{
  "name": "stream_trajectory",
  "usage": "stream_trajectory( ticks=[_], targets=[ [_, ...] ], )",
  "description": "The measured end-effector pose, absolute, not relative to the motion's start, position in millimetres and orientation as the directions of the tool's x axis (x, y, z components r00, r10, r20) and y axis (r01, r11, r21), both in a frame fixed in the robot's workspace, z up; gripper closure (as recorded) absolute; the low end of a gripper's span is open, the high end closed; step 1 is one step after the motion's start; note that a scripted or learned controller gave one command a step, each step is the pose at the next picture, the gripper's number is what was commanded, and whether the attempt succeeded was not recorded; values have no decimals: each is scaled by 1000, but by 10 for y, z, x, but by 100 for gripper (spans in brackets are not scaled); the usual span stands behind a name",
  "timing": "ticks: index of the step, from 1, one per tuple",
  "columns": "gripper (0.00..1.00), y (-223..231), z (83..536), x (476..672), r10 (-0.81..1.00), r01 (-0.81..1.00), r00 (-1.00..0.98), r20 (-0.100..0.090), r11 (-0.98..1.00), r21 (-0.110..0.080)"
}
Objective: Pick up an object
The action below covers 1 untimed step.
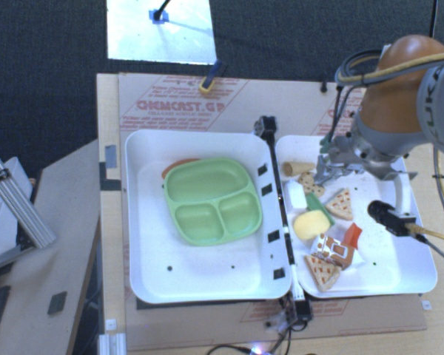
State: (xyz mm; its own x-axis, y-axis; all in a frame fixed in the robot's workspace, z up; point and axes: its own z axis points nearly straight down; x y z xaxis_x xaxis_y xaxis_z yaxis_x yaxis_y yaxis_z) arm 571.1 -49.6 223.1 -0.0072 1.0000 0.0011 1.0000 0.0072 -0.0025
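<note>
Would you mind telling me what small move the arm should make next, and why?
Probably a short descent: the claw hangs at the right bin's far side over a waffle-like piece beside a tan cylinder, with nothing seen between its fingers.

My bench [170,98] carries 2 white bins [152,276]; the left one holds a green divided tray [211,202] lying over something orange [179,166].

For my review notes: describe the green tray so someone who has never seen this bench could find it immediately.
Start at the left white bin, the one farther from the arm. The green divided tray lies in its middle, partly covering an orange-red item at its back edge. It is the largest object in either bin, pale green with three compartments.
</note>
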Motion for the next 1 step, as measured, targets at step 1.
stream_trajectory(
  ticks=[1],
  targets=[
    [100,-23,2142,5395,1000,1000,-8,2,8,-3]
  ],
)
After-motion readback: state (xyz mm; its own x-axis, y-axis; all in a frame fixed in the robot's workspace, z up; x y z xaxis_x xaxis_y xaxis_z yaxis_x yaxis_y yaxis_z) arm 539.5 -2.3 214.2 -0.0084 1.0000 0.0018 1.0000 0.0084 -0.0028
